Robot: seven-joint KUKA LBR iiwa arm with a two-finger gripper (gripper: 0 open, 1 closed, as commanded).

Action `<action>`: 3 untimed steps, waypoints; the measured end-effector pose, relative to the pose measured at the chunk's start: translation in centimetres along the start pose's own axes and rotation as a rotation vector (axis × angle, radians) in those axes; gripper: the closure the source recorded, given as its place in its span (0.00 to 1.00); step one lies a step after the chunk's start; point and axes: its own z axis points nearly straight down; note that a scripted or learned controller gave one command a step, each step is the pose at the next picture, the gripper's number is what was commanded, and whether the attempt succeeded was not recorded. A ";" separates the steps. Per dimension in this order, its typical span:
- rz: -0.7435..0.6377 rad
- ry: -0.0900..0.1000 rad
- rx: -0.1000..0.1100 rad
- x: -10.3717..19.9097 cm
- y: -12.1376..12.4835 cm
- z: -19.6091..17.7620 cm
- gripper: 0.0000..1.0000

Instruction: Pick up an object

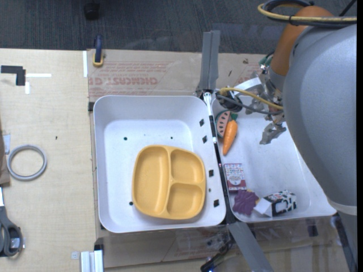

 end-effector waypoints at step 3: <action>0.000 -0.001 -0.001 -3.4 4.9 10.0 0.00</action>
